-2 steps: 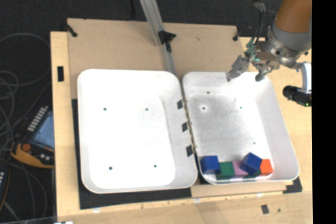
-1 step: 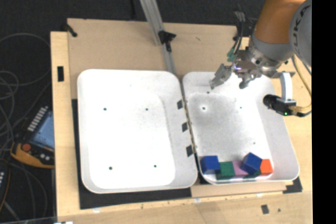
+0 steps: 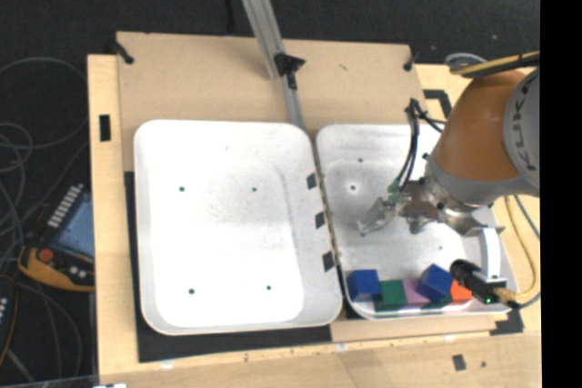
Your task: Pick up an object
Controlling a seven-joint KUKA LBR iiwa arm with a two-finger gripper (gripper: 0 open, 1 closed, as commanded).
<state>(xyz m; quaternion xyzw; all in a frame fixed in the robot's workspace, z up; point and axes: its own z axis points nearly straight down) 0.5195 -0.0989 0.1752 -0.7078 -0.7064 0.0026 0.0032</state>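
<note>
My gripper (image 3: 389, 221) hangs over the middle of the right bin (image 3: 364, 150), open, with nothing between its fingers. Along that bin's near wall lie several small blocks: a blue block (image 3: 364, 283), a green block (image 3: 392, 293), a purple piece (image 3: 416, 293), a second blue block (image 3: 435, 282) and an orange piece (image 3: 460, 291). The gripper is above and apart from them, nearer the first blue block. The arm's orange band (image 3: 482, 132) hides the bin's right part.
The left bin (image 3: 227, 223) lies beside the right one, joined by a divider with clips (image 3: 323, 218). A grey metal post (image 3: 264, 14) slants up from the back of the bench. Cables run along the bench's right side.
</note>
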